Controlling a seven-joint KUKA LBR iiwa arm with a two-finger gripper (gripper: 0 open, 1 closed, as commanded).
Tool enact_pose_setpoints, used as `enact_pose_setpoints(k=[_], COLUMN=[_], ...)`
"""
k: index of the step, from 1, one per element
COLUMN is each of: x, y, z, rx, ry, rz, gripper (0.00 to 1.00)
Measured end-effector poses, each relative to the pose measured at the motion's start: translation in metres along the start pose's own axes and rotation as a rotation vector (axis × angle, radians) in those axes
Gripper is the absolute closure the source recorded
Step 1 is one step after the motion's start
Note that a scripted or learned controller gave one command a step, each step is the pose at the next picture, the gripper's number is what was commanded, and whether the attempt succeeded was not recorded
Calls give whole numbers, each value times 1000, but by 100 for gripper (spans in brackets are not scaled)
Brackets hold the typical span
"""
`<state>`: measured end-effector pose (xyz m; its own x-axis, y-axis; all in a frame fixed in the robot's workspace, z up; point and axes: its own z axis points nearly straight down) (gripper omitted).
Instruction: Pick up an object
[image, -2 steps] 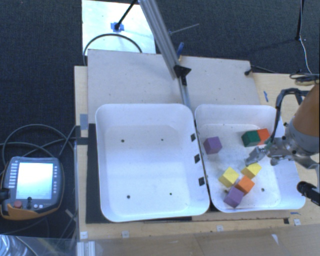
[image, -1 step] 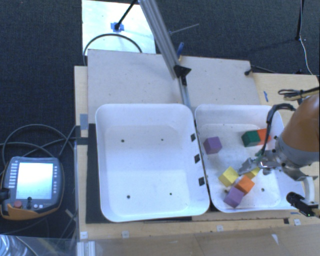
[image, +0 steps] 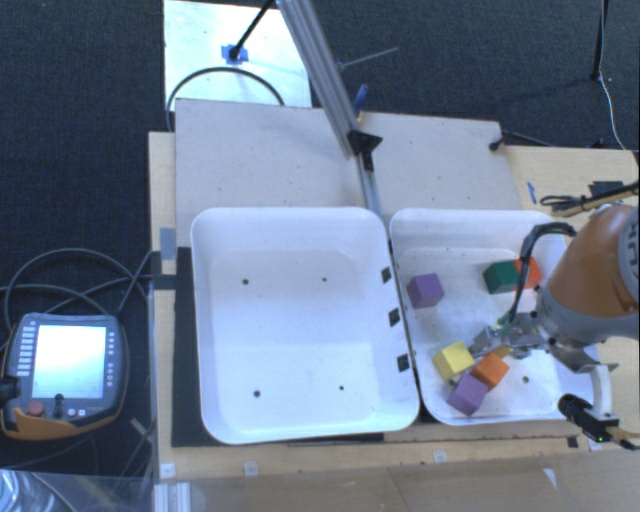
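Arm with the orange band reaches into the right bin from the right side. Jaws sit low over the cluster of blocks near the bin's front edge. Their opening is masked by the wrist and the blocks below; cannot tell how wide they stand, and no block is visibly held between them.

Orange block lies directly beneath and just in front of the jaws, apparently touching them. Yellow block sits just beside the jaws on the side away from the arm, close to the orange one. Purple block lies just past the orange block, toward the bin's front wall, touching or nearly touching it. A second purple block is apart from the jaws, farther back in the bin and toward the divider. Green block with an orange piece against it lies behind the jaws, near the arm's cable.

Left bin sits alongside on the bench, well away from the jaws.
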<state>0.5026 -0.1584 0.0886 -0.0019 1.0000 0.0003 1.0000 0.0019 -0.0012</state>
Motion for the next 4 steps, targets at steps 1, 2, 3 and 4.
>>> enact_pose_setpoints(k=[1, 2, 3, 4], x=[0, -2, -3, 44], y=[1, 9, 11, 42], z=[-12, -75, -117, -116], rx=[-4, -10, -8, -5], ry=[-1, -3, -2, 1], rz=[-2, -3, -3, -9], gripper=[100, 100, 100, 100])
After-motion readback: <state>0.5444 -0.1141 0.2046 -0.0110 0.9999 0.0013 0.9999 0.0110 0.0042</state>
